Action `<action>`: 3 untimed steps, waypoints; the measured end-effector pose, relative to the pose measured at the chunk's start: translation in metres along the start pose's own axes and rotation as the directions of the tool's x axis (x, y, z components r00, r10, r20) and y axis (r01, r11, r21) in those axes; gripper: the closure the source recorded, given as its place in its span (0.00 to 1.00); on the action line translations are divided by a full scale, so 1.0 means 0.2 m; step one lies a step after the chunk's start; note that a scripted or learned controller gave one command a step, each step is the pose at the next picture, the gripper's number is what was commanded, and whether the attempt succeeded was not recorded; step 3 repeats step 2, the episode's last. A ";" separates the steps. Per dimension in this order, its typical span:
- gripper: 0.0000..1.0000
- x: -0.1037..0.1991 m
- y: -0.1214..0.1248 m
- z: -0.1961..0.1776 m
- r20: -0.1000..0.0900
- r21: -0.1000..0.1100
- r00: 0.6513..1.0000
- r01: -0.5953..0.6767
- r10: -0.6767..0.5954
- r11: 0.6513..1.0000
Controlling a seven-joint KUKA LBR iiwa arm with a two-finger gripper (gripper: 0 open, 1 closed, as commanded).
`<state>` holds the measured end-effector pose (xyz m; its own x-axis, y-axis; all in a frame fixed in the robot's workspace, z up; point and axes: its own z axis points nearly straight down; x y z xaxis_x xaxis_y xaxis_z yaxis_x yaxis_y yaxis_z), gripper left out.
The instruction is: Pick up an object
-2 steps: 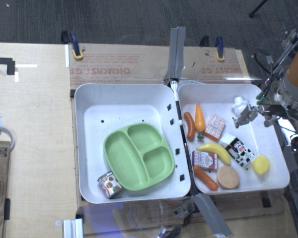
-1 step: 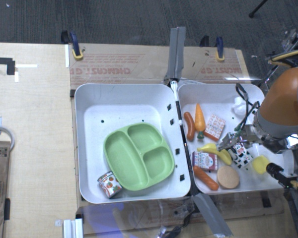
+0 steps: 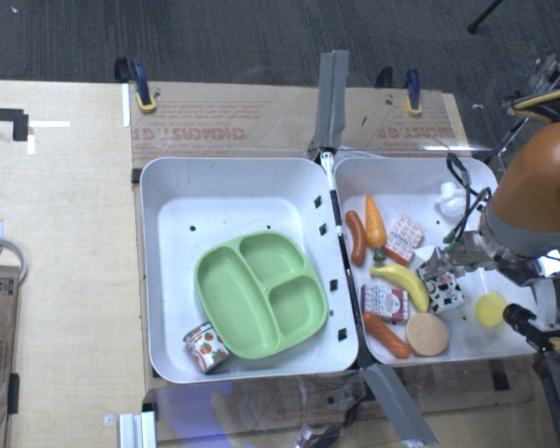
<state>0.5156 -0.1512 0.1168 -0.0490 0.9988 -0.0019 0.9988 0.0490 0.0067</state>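
The right bin (image 3: pixel 406 168) holds play food: a sausage (image 3: pixel 356 237), a carrot (image 3: pixel 375 221), a pink-and-white packet (image 3: pixel 403 238), a banana (image 3: pixel 402 281), a red-and-white carton (image 3: pixel 383 301), a second carrot (image 3: pixel 386 335), a tan round piece (image 3: pixel 427 334), a black-and-white spotted block (image 3: pixel 445 293) and a yellow ball (image 3: pixel 490 310). My gripper (image 3: pixel 441 269) hangs low over the bin's middle, between the banana and the spotted block, right by both. The arm's orange band (image 3: pixel 539 187) rises to the right.
The left bin (image 3: pixel 168 203) carries a green divided plate (image 3: pixel 260 293) and a small printed cup (image 3: pixel 206 347) at its front left corner. A grey divider bar (image 3: pixel 331 101) runs between the bins. White crumpled material (image 3: pixel 453 197) lies at the right bin's back.
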 end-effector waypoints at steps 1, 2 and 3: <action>1.00 0.12 0.11 0.09 0.008 -0.007 0.999 0.054 -0.053 0.999; 1.00 0.47 0.24 -0.37 -0.002 0.009 0.998 0.063 -0.063 0.998; 1.00 0.47 0.24 -0.37 -0.002 0.009 0.998 0.063 -0.063 0.998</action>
